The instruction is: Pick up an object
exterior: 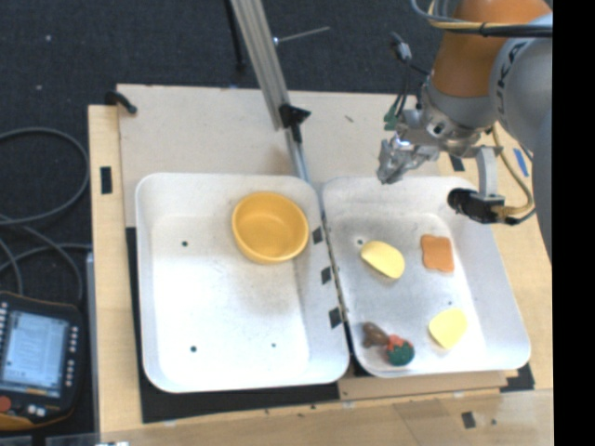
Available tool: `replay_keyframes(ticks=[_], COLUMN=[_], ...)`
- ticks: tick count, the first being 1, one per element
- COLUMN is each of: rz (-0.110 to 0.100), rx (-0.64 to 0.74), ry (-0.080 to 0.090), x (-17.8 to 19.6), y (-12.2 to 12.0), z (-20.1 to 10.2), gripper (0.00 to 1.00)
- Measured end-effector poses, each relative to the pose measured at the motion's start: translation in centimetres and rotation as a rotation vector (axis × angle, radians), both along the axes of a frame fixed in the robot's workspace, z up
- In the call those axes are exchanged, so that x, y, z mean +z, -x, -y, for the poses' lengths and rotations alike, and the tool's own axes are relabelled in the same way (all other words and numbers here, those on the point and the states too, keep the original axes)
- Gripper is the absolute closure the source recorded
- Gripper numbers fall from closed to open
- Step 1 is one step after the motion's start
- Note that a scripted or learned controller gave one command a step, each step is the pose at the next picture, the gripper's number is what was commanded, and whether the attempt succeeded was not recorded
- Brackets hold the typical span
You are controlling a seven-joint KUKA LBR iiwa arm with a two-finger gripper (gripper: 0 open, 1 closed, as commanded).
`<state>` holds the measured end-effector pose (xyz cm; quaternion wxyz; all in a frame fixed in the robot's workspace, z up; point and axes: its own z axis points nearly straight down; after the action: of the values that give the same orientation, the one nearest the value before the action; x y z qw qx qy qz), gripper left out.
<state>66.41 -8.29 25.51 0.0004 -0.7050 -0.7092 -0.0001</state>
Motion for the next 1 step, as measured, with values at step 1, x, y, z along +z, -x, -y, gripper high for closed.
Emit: replay_keyframes(ticks=[1], rz=[-0.002], rx=[0.000], ry=[0.001], x=[-1.27], y=[-0.14], z=[-5.28], gripper=[1.00])
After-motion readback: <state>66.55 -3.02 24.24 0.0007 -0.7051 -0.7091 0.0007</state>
